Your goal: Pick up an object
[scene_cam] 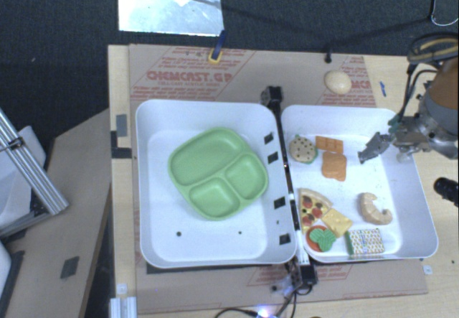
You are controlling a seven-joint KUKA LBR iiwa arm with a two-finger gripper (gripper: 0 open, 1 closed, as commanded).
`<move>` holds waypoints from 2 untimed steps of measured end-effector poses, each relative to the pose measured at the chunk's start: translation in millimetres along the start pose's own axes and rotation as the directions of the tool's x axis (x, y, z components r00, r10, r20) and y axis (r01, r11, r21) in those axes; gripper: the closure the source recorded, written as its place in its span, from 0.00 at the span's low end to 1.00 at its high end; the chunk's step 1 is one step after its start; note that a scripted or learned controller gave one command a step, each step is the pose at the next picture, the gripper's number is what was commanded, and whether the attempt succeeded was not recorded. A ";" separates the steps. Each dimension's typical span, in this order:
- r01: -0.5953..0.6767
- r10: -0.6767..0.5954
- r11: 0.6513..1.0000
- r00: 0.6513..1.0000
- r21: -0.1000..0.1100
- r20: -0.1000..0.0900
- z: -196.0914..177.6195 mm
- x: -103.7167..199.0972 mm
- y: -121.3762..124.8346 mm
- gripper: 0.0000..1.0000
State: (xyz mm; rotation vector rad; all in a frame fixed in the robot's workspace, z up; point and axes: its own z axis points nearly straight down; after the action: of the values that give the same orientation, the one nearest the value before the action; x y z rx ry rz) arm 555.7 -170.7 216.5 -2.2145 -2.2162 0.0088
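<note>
Overhead, grey arm (439,105) reaching from the right, jaws apart and holding nothing above the right bin (409,187), croissant (374,208) below them, orange crackers (332,157), cookie (303,149) and pizza slice (314,204) further left, green divided plate (217,173) in the left bin (154,166).

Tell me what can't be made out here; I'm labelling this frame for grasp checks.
- Claw: small and dark in the camera view over the right bin; too blurred to judge its state.
- Arm: cut off by the right edge.
- Patterned block: too small to read its print.
- Red and green piece: too small to identify.
- Fittings on the divider between bins: too small to identify.
</note>
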 end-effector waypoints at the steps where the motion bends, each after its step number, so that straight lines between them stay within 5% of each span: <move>1: 0.003 -0.003 1.000 1.000 -0.012 0.002 -6.3 0.3 2.7 0.00; 2: 0.000 0.000 1.000 1.000 -0.007 0.001 56.2 -1.8 4.8 0.00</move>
State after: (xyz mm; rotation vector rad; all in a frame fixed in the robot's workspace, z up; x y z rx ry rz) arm 559.9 -172.4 160.2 -2.2182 -2.2208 0.0027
